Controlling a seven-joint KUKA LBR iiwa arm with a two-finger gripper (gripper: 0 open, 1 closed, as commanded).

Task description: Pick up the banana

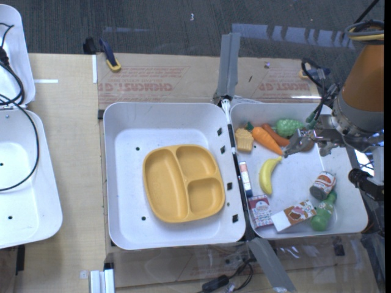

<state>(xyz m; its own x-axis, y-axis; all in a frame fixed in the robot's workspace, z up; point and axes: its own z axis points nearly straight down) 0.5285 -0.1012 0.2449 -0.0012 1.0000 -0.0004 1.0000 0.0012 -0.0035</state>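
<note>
The banana (267,174) is yellow, short and curved, lying unheld on the floor of the right bin (348,227) (near its left wall). A carrot (266,138) lies just above it. The gripper (295,145) hovers up and to the right of the banana, near but apart; whether its jaws are apart or together cannot be told.

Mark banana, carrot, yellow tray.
banana (267,175), camera view, mid-body
carrot (265,137), camera view, middle of its length
yellow tray (164,185), camera view, floor of large compartment
</note>
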